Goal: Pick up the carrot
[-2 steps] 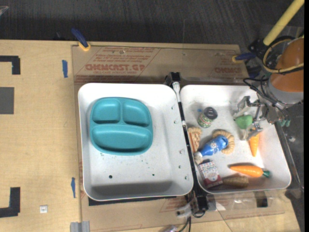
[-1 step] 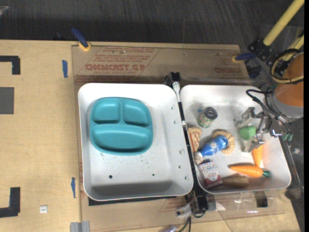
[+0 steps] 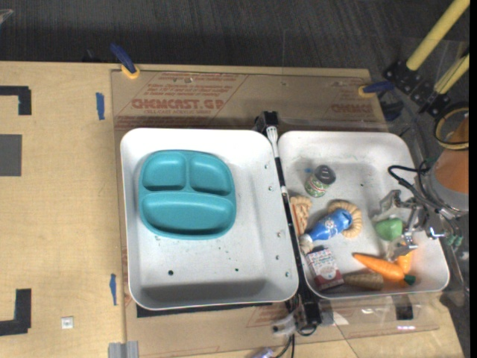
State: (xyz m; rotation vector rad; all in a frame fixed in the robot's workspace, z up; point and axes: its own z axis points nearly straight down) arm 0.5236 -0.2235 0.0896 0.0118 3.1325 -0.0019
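Observation:
The carrot [image 3: 378, 265] is orange with a green tip and lies flat near the front right corner of the right bin [image 3: 358, 151]. My gripper [image 3: 407, 233] hangs over that bin's right side, just above and to the right of the carrot. It is next to a small green object [image 3: 387, 228]. A short orange piece [image 3: 405, 260] shows right under the gripper, touching the carrot's right end. The arm's wrist covers the bin's right rim.
The right bin also holds a small can [image 3: 320, 180], a blue bottle [image 3: 329, 226], a tan ring [image 3: 353, 216], a waffle-like piece [image 3: 299, 213], a red and white pack [image 3: 324, 267] and a brown piece [image 3: 362, 280]. A teal divided plate [image 3: 186, 192] lies in the left bin [image 3: 216, 274].

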